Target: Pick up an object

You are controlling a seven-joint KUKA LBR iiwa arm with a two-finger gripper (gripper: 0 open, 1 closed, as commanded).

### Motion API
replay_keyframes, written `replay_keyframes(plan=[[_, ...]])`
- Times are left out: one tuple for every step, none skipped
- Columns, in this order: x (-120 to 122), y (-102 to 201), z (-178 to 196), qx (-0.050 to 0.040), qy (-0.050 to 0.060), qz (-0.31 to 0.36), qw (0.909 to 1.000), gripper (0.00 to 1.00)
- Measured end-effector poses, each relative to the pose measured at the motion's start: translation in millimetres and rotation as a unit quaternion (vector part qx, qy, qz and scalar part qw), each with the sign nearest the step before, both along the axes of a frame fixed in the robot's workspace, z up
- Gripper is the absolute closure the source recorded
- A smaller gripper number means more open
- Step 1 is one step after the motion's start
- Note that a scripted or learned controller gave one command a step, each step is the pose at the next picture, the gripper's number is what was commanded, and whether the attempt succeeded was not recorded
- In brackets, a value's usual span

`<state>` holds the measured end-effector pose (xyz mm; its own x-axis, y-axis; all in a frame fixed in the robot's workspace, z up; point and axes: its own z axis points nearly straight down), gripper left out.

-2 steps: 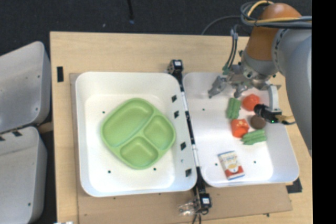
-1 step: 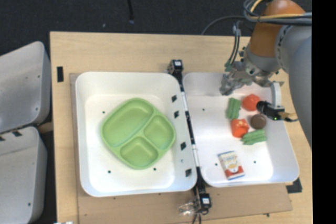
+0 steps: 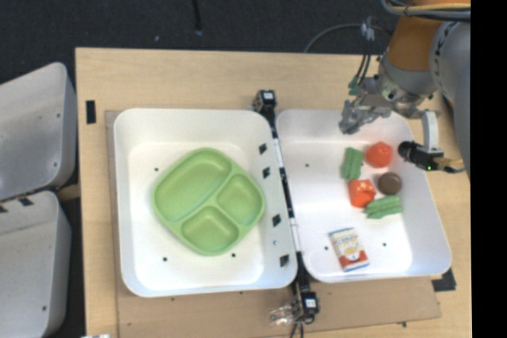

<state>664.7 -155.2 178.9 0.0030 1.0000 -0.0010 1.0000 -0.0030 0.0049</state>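
The right bin (image 3: 317, 249) holds several small items: a green piece (image 3: 352, 163), a red-orange tomato-like ball (image 3: 379, 154), a brown round piece (image 3: 389, 184), a red pepper-like piece (image 3: 361, 192), a second green piece (image 3: 384, 207) and a small printed carton (image 3: 348, 248) near the front. My gripper (image 3: 353, 120) hangs over the bin's back edge, above and slightly left of the green piece and the red ball. Nothing shows between its fingers.
The left bin (image 3: 135, 249) carries a green three-compartment plate (image 3: 208, 200). A divider with black clips (image 3: 279, 186) runs between the bins. Cables (image 3: 348, 32) loop behind the arm. A black fitting (image 3: 418, 154) sits at the right bin's right rim.
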Motion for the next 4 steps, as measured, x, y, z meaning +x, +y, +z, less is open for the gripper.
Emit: replay_keyframes(plan=[[1, -2, 54, -0.0004, -0.001, 0.002, 1.0, 1.0], [2, 50, 66, 0.0006, 0.001, 0.004, 1.0, 1.0], [2, 97, 73, 0.0007, 0.002, 0.005, 1.0, 1.0], [-14, 143, 69, 0.0006, 0.003, 0.004, 1.0, 1.0]])
